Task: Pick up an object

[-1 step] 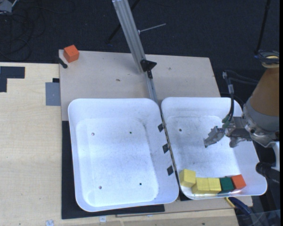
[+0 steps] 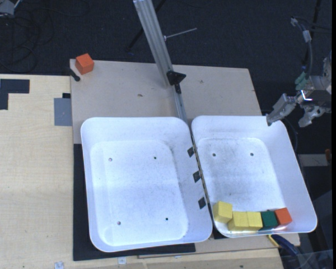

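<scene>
— Where are the blocks (image 2: 252, 219)?
— Lined up along the near edge of the right bin (image 2: 280, 150), by its near right corner.
— And the gripper (image 2: 294, 112)?
— Off the bin's far right corner, fingers spread, holding nothing.

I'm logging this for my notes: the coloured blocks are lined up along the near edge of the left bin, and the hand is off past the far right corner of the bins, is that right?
Not quite. The camera view shows the coloured blocks lined up along the near edge of the right bin, not the left bin. The hand is indeed off past the far right corner.
</scene>
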`<state>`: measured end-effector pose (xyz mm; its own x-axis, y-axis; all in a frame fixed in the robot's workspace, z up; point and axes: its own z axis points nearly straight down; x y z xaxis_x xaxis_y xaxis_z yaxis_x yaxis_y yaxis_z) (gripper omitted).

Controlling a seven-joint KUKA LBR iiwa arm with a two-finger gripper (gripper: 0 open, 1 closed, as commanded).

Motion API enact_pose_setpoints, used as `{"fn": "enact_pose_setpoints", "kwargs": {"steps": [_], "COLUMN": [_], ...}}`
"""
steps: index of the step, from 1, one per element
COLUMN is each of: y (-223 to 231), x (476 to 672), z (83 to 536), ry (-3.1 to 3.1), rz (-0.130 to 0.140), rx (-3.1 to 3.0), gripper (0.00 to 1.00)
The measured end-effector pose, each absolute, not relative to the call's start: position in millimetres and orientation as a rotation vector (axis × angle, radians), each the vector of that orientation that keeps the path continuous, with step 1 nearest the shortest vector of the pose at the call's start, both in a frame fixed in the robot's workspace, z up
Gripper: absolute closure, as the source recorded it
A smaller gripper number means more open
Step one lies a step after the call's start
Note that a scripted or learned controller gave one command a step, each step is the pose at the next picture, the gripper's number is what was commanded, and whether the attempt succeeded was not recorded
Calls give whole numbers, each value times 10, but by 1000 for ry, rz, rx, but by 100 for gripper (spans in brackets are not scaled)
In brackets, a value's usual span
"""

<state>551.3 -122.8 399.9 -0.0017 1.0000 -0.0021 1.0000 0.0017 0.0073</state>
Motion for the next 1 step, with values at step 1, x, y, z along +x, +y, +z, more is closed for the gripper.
{"fn": "enact_pose_setpoints", "kwargs": {"steps": [1], "y": [-1087], "x": [6528], "z": [5136], "ry": [2222], "rz": [6], "rx": [2209], "gripper": [0]}}
